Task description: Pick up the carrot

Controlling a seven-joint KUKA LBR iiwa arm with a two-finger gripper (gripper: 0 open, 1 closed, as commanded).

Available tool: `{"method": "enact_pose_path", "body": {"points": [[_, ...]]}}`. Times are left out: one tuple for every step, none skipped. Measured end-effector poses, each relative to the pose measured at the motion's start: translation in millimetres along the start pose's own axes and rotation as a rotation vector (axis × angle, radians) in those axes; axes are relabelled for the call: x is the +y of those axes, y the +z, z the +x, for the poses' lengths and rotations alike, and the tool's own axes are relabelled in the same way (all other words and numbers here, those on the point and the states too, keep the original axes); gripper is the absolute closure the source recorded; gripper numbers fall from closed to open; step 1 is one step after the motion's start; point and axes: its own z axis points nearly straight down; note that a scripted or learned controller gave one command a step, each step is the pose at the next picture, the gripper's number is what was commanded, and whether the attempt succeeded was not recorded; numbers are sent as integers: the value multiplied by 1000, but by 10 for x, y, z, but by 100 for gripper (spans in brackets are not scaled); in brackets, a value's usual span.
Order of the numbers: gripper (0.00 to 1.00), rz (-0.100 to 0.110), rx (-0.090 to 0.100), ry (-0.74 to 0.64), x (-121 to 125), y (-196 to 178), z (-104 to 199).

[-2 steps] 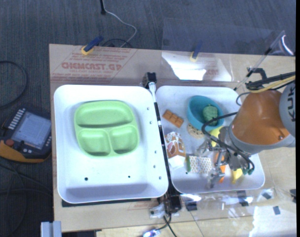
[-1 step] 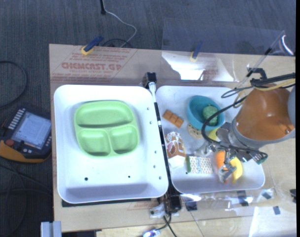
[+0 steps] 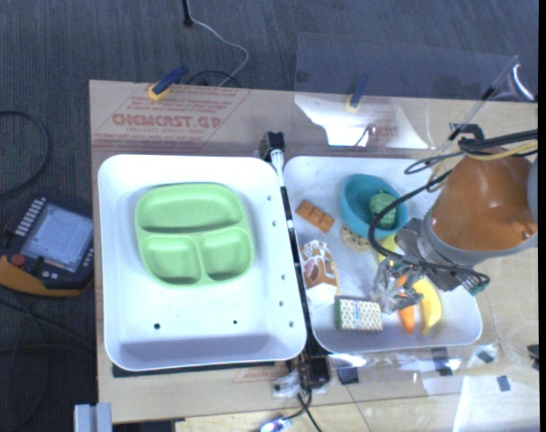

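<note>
The carrot (image 3: 407,319) is a small orange piece lying near the front of the right bin (image 3: 452,329), between a green-and-white box (image 3: 359,314) and a yellow banana (image 3: 429,305). My gripper (image 3: 394,288) hangs low over the bin, right at the carrot's upper end, and hides part of it. The orange-banded wrist (image 3: 478,207) sits above and to the right of the gripper. Whether the carrot is touched cannot be told from this angle.
The right bin also holds a blue bowl (image 3: 366,203) with a green item (image 3: 384,207), an orange block (image 3: 314,215), a snack packet (image 3: 319,266) and a round cookie (image 3: 353,238). A green divided plate (image 3: 195,232) lies in the left bin (image 3: 129,331).
</note>
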Motion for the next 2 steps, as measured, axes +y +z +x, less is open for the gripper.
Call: {"method": "enact_pose_path", "body": {"points": [[100,-9,13,127,640,-830,-457],[0,-12,17,130,634,-810,-435]]}}
